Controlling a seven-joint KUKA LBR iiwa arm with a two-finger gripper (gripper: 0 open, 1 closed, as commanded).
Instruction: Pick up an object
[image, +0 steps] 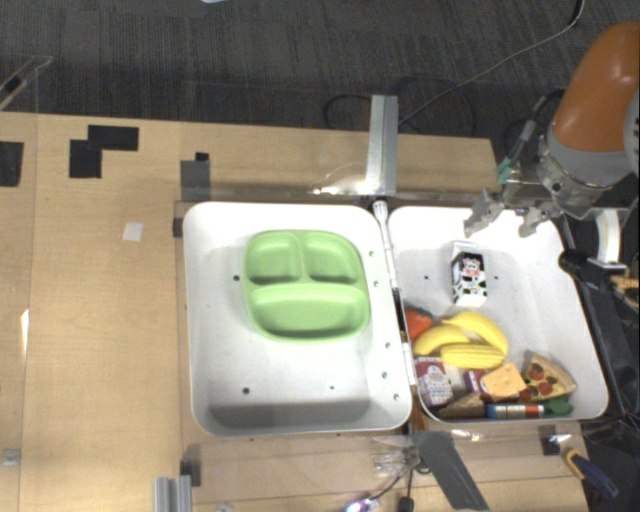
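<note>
Small cow-print carton (468, 276) upright mid right bin (590, 330), clear of the toy food pile (490, 375) at 6 o'clock. Jaws (507, 212) at 1 o'clock above the far rim, spread open, empty. Risk: carton tipping or skidding under an off-centre closing; bin wall blocking the descent.

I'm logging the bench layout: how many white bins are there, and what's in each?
2. The left bin holds a green divided plate. The right bin holds a milk carton, bananas and other toy food; some pieces may be hidden in the pile.
</note>
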